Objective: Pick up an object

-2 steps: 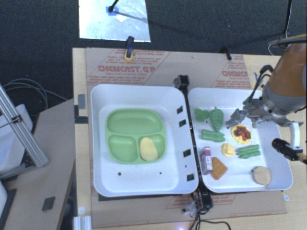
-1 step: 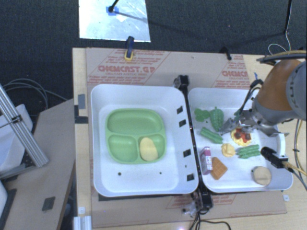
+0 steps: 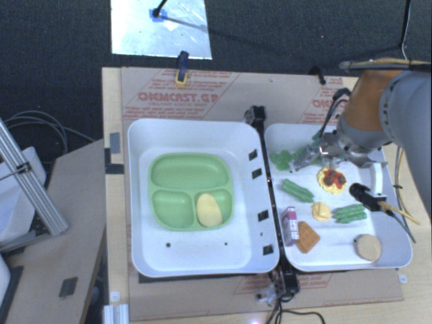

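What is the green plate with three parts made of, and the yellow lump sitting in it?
The green three-compartment plate looks like moulded plastic: even colour, smooth matte surface, rounded dividers. The pale yellow oval lump in its lower right compartment is probably plastic or rubber toy food, smooth and evenly coloured, but the view is too coarse to say which.

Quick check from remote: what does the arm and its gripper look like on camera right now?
The arm is a thick, rounded grey body with an orange band above the wrist. A thin dark cable runs alongside the wrist. The gripper is a small grey metallic assembly.
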Robot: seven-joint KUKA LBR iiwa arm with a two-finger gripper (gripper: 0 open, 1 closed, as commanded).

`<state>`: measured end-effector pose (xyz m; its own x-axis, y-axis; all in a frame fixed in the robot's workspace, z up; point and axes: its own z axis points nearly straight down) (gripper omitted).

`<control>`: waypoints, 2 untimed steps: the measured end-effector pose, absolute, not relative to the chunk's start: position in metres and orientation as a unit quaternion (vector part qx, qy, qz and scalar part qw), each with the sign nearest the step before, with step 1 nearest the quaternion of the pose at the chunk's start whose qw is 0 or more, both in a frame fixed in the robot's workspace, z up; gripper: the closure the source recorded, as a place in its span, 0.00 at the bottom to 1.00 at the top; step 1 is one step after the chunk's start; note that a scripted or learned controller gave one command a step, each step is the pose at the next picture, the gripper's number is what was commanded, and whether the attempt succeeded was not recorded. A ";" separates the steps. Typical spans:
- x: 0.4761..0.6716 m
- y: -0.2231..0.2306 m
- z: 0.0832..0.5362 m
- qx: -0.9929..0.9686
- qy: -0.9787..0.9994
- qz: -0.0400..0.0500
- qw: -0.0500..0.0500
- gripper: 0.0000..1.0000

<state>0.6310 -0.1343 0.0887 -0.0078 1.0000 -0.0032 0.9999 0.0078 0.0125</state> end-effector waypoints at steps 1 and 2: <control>0.672 -0.129 0.151 0.705 0.709 0.003 0.005 0.00; 0.651 -0.181 0.082 0.708 0.706 0.000 0.000 0.00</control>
<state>0.6506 -0.1813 0.0823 0.0024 1.0000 -0.0010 1.0000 -0.0024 0.0000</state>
